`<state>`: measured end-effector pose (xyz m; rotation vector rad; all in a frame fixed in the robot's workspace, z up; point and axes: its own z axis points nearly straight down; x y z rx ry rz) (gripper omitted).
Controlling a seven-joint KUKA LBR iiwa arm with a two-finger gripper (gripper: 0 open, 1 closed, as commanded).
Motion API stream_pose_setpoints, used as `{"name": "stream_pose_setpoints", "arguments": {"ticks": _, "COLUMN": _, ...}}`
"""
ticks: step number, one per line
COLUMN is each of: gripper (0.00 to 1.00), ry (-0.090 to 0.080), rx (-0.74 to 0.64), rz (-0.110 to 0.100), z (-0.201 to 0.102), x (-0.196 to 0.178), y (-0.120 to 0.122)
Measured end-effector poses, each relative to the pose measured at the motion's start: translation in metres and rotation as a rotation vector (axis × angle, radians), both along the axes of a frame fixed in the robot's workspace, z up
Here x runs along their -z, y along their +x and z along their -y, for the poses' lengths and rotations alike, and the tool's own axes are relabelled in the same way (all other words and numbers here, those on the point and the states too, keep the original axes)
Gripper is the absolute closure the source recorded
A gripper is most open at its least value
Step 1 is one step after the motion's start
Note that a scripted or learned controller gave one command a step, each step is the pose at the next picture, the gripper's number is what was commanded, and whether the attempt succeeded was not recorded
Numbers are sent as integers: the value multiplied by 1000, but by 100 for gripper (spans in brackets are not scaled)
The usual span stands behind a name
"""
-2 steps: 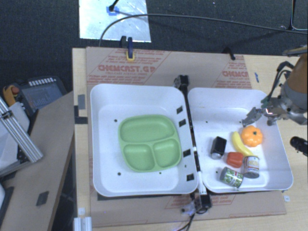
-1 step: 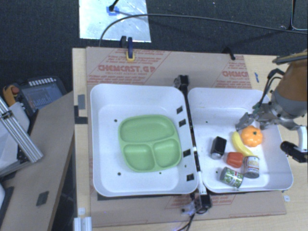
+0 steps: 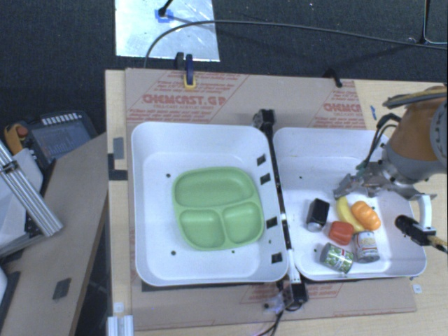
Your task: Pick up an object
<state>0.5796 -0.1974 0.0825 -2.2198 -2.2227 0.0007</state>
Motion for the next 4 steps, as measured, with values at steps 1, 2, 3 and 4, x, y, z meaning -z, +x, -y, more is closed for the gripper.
{"name": "stream_pose_setpoints", "arguments": {"ticks": 1, "gripper": 100, "ry": -1, "rx": 0, "rz": 5, "z": 0, "x": -13, "y": 2}}
{"name": "stream_pose_setpoints", "arguments": {"ticks": 2, "gripper": 100, "ry": -3, "rx": -3, "rz": 9, "z": 1, "x": -79, "y": 3}}
{"name": "stream_pose_setpoints", "arguments": {"ticks": 3, "gripper": 100, "ry": -2, "rx": -3, "rz": 7, "z": -2, "x": -128, "y": -4}}
{"name": "stream_pose_setpoints", "arguments": {"ticks": 4, "gripper": 100, "ry": -2, "rx": -4, "rz": 7, "z": -1, "x": -173, "y": -7}}
